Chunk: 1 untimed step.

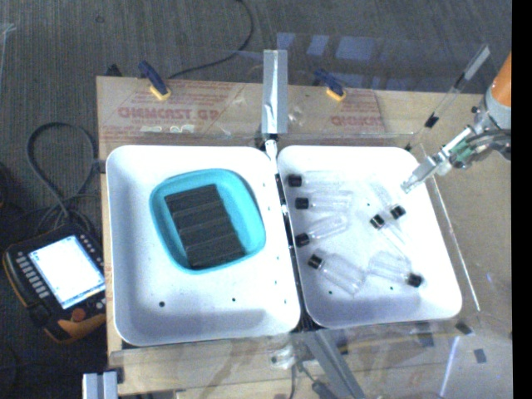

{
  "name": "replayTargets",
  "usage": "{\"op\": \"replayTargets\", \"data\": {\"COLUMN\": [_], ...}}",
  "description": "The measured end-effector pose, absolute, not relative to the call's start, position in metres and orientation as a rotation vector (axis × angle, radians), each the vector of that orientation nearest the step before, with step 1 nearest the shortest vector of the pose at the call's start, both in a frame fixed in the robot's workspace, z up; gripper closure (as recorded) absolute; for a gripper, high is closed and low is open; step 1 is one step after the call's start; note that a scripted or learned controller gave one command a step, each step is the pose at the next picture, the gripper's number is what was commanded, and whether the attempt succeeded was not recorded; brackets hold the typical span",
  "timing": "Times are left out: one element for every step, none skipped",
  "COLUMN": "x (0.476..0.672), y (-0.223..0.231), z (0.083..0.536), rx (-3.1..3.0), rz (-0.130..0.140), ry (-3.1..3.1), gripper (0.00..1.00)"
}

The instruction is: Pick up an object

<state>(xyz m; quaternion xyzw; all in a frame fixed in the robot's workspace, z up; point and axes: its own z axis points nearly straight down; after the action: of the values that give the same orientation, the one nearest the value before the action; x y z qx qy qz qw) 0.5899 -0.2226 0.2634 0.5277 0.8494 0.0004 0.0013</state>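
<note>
so the right bin (449, 302) has a bunch of clear little vials with black caps, all lying on their sides. three sit along the left wall: one up top (309, 179), one just below it (320, 199), one mid-way down (320, 229). another (335, 272) lies lower, angled toward the front. two short ones (387, 215) sit close together near the middle right, and one more (395, 270) is at the front right, cap pointing right.
</note>
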Motion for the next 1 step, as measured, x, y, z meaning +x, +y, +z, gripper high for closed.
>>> {"op": "replayTargets", "data": {"x": [0.5898], "y": [-0.2223], "z": [0.2630], "rx": [1.656], "rz": [0.002], "ry": [2.668], "gripper": [0.00]}}
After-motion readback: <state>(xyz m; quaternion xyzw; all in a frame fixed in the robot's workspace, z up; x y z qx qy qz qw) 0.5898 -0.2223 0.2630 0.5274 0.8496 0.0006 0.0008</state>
